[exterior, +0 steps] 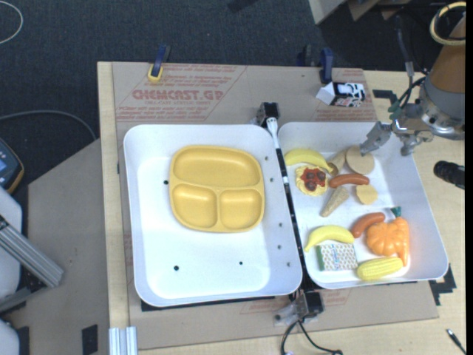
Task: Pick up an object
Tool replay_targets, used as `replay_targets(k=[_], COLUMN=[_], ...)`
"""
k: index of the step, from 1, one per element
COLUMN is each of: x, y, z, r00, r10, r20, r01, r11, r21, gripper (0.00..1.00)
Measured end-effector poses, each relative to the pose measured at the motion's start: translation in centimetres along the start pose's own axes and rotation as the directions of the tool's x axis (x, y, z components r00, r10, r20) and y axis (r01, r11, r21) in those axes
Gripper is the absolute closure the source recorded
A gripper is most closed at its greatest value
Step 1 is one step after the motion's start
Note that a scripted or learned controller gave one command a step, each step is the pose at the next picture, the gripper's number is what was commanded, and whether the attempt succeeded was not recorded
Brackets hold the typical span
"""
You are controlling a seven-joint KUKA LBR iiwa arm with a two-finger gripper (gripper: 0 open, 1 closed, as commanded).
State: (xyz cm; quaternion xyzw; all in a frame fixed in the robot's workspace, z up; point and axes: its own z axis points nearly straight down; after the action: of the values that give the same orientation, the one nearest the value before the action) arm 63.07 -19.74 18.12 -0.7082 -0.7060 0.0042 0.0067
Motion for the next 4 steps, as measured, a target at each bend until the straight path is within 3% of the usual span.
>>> replay_targets(k=[1, 3, 4], x=[0.0, 0.2, 0.1], y=[0.3, 0.6, 0.8], z=[-1.0, 9.9, 8.5], r00=[1.000, 1.000, 1.000], r10=[-0.003, -0.005, -0.006], r20=[0.003, 0.002, 0.005], r01=[0.003, 0.005, 0.006], r11=[1.000, 1.000, 1.000], r21=[-0.015, -0.010, -0.016], gripper=[0.00, 0.00, 1.00])
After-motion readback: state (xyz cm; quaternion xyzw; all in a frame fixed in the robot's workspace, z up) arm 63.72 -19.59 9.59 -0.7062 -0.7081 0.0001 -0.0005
